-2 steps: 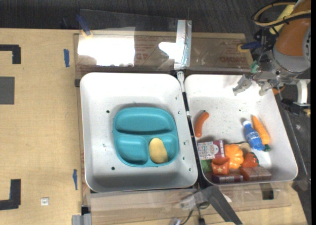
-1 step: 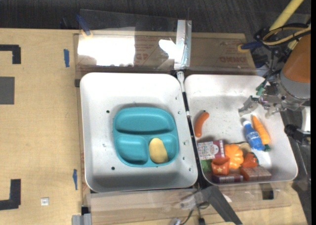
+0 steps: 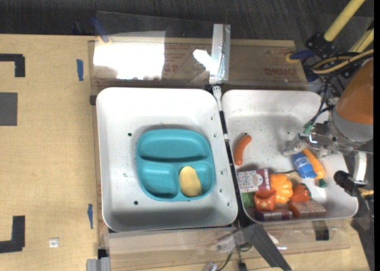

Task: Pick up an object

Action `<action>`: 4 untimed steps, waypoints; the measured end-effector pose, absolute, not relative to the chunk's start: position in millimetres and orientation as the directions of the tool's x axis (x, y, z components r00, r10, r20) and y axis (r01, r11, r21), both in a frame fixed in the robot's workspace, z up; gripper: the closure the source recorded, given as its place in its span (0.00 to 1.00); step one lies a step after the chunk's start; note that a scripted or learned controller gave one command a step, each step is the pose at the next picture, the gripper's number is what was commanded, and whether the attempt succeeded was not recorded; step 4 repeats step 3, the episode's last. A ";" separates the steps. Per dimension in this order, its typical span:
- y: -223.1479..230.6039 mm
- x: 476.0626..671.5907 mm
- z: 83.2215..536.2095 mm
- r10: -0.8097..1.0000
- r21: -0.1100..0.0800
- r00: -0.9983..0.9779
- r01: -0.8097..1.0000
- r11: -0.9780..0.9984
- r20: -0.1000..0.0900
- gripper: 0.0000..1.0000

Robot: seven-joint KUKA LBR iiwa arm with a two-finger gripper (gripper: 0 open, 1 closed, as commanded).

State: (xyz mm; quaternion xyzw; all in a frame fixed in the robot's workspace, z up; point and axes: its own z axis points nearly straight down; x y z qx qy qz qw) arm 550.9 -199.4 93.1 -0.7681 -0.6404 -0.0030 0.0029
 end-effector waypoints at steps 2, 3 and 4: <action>-202.3 568.3 125.9 0.998 0.001 -0.062 0.998 0.062 0.000 1.00; -211.2 626.4 102.6 0.995 -0.001 0.098 0.995 -0.098 0.000 1.00; -211.2 626.4 102.6 0.995 -0.001 0.098 0.995 -0.098 0.000 1.00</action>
